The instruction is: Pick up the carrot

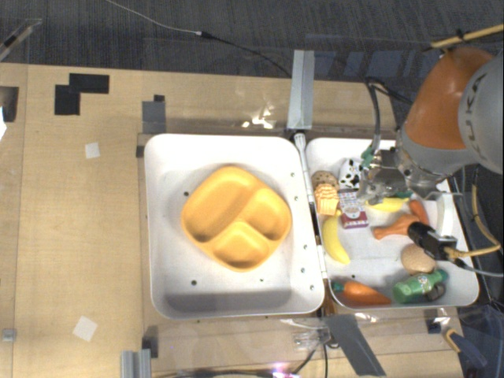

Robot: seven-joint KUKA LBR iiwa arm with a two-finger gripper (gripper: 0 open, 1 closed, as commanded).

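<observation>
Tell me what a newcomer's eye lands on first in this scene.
First, the big yellow divided plate, sitting alone in the middle of the left bin. Next, the grey arm with its orange band, reaching in from the right over the crowded right bin, where small toy foods lie packed together: a banana near the divider and the carrot at the near edge, beside a green bottle.

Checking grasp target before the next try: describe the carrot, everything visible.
The carrot is an orange, smooth, plastic-looking toy, tapered, lying flat and roughly level along the near edge of the right bin. Its thick end sits by the bin's near-left corner; its narrow end points toward the green bottle, close to or touching it. The gripper is over the bin's far half, well away.
</observation>
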